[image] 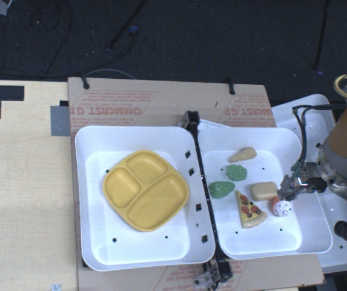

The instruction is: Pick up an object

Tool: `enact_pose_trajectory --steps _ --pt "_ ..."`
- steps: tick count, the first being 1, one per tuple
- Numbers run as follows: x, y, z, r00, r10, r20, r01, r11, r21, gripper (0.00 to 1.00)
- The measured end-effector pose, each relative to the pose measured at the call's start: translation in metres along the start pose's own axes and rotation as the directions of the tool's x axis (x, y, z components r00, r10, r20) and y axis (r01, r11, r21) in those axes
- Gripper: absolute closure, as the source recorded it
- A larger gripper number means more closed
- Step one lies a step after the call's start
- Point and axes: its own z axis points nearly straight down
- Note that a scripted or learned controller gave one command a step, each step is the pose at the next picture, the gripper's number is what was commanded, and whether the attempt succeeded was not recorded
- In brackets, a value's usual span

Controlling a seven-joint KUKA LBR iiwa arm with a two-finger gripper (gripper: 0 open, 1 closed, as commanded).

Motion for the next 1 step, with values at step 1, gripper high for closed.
enact_pose_trajectory --steps 1 --pt "0.0519 0.0011 -0.0046 1.0 -0.003 -0.001 0.003 1.0 0.001 1.0"
